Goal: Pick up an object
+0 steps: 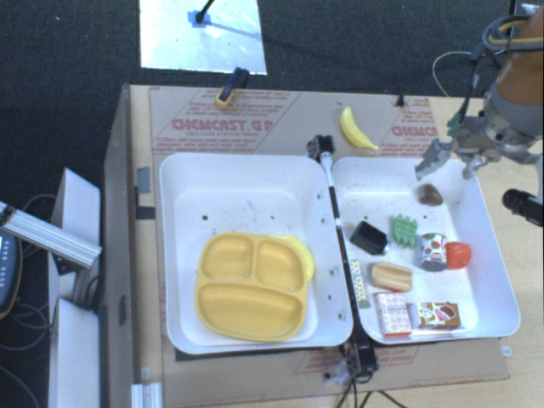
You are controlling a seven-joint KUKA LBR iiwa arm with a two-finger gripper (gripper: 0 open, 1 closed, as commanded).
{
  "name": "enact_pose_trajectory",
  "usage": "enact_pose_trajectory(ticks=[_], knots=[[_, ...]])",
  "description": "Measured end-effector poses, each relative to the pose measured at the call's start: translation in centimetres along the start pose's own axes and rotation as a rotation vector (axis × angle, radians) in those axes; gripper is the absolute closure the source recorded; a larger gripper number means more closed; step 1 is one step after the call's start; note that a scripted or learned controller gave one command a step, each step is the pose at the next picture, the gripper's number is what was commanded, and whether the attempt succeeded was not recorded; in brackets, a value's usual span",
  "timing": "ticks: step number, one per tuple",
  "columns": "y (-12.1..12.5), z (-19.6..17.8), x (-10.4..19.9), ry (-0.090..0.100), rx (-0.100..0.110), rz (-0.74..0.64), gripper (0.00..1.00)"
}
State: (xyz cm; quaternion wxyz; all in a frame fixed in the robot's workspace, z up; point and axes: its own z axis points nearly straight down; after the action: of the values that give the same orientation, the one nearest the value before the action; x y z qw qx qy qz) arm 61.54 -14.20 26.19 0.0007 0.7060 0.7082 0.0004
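The end effector [450, 161], fingers spread wide and empty, hovers at upper right above the small brown lump [430, 195], apparently lining up a grasp.

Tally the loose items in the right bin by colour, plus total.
Brown: 1, lump
Black: 1, block
Green: 1, toy
Red: 1, ball
Tan: 1, bread roll
Printed red/white packaging: 3, can, carton, packet
Total: 8
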Motion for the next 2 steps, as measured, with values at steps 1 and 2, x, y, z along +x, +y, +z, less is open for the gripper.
enact_pose_trajectory(ticks=[1,2], knots=[[0.8,9.2,-4.3,0.000,0.001,0.001,0.00],[5.2,17.9,-5.6,0.001,0.002,-0.001,0.00]])
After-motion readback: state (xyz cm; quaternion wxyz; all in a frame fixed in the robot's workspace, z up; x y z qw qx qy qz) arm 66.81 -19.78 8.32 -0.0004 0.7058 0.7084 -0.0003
